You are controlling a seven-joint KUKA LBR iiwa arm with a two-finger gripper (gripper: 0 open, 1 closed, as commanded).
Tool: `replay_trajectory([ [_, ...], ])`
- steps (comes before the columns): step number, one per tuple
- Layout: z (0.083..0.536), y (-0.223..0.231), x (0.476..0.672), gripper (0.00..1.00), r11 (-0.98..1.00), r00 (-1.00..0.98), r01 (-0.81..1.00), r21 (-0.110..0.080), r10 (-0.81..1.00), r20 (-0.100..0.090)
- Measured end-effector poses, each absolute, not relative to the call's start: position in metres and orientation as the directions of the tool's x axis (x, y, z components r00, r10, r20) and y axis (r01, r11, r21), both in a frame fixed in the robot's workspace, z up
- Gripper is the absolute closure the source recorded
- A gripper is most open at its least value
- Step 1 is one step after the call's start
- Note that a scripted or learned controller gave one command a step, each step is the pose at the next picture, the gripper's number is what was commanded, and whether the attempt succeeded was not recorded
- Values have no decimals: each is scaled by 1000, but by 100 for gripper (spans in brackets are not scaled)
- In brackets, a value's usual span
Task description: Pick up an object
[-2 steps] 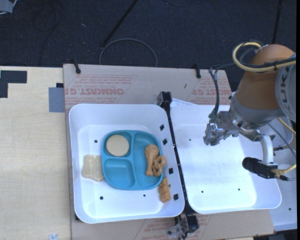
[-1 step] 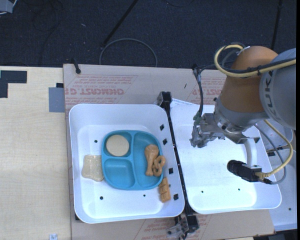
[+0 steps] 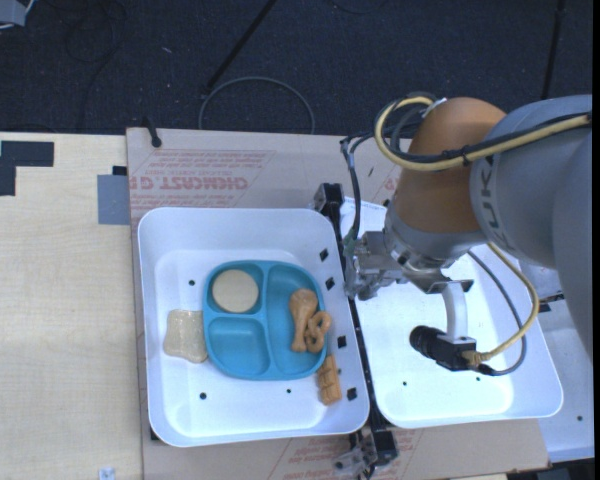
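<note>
Plywood bench, two white bins side by side, dark carpet beyond. Nearest me, a small biscuit-like stick lies just off the blue tray's lower right corner, long axis running near to far. On the tray, right compartment, a twisted pretzel-shaped piece points the same way; a round cracker sits farther back, a pale bread-like piece beside the tray's left edge. The gripper hangs over the bin divider, so the pretzel lies just left of it; I can't tell its state.
</note>
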State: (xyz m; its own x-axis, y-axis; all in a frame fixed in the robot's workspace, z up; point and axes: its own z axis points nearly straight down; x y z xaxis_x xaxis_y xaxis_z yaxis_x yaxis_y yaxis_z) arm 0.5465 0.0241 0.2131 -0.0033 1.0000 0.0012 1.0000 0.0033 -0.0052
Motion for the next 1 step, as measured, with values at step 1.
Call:
replay_trajectory([
  [1, 210, 71, 549, 100, 4, -4, 1000, -4, 1000, 1],
])
